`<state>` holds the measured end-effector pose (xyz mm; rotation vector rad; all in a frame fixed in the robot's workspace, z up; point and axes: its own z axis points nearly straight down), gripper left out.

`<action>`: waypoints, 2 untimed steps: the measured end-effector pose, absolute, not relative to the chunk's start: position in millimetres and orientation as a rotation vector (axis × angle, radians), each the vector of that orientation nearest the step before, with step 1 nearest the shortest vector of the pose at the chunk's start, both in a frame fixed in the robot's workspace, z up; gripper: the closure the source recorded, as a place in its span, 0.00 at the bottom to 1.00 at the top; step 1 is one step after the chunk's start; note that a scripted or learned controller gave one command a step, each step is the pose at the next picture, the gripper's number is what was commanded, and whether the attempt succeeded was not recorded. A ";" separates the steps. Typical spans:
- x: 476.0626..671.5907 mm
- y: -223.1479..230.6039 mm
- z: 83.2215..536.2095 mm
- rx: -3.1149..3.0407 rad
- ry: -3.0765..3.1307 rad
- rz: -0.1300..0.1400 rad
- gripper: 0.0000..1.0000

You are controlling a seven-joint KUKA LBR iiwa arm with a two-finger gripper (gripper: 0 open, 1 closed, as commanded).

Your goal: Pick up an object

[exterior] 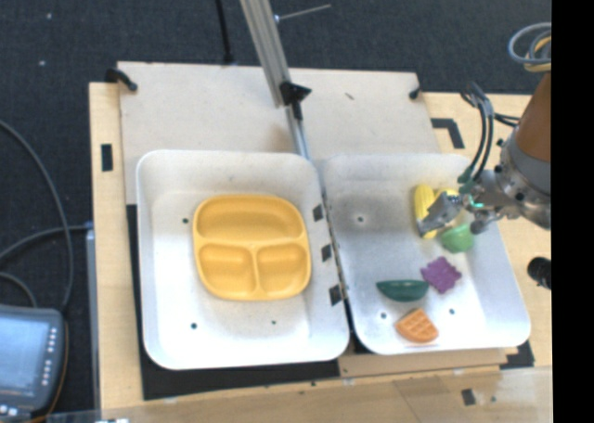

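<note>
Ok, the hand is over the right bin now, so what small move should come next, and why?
Probably a short, straight descent. The hand sits over the right white bin, between the yellow corn-shaped toy and the round green toy, and I see nothing between its fingers. Centring over the green one first may help, since the purple flat piece lies close below it.

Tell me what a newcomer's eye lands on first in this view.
The big yellow divided tray sits alone in the left bin. In the right bin, small toys cluster: a yellow piece, a green one, a purple one, a dark green one and an orange one. The claw hangs above the yellow and green pieces.
</note>
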<state>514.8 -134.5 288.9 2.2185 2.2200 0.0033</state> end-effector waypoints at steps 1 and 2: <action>514.3 -131.0 246.2 2.222 2.221 -0.003 0.00; 514.5 -136.3 183.8 2.224 2.223 -0.005 0.00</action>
